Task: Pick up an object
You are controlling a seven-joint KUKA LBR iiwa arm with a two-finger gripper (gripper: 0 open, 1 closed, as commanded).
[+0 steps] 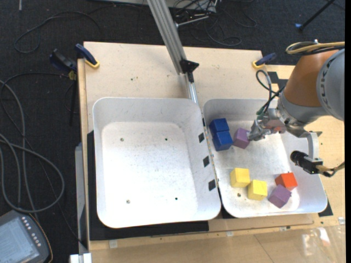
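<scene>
Camera view puts the claw (256, 134) low in the right bin (307, 204), its tip just beside a purple cube (241, 138), which lies at its left, touching or nearly so; whether the claw is apart or together cannot be told, and no cube sits visibly between its tips. Just past that purple cube, further left of the claw, two blue blocks (221, 133) sit one against the other close to the bin's left wall. Below the claw and a little left, two yellow cubes (239, 177) lie near each other, the second (258, 189) lower and to the right. Below the claw and to its right, an orange cube (286, 180) touches a second purple cube (279, 196) near the bin's front rim. Up and right of the claw rises the arm (312, 92), orange band and grey wrist. Far left of the claw, beyond the blue blocks, is the left bin (104, 119).
</scene>
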